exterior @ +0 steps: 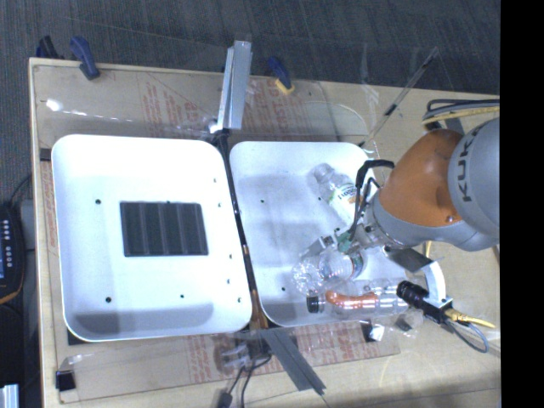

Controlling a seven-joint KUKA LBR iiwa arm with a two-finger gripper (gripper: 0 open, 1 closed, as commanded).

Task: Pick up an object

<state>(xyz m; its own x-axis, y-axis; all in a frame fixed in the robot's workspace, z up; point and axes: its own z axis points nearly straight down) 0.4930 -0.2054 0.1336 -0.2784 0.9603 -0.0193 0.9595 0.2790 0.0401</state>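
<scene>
Three clear plastic bottles lie in the right bin (272, 194). A bottle with a pale label (337, 186) rests near the bin's far right. Toward the near side lies a crumpled clear bottle (324, 268), and a bottle with a copper-coloured insert and a dark cap (355, 300) sits along the near rim. My gripper (352, 240) reaches down from the grey and orange arm at the right, right at the upper edge of the crumpled bottle. The wrist hides where it meets the bottle.
The left bin (85, 177) holds a flat dark ribbed panel (163, 228) at its middle. A grey metal bar (233, 87) stands at the far side between the bins, and blue clamps (84, 57) grip the bench's far edge. Cables trail at the near right.
</scene>
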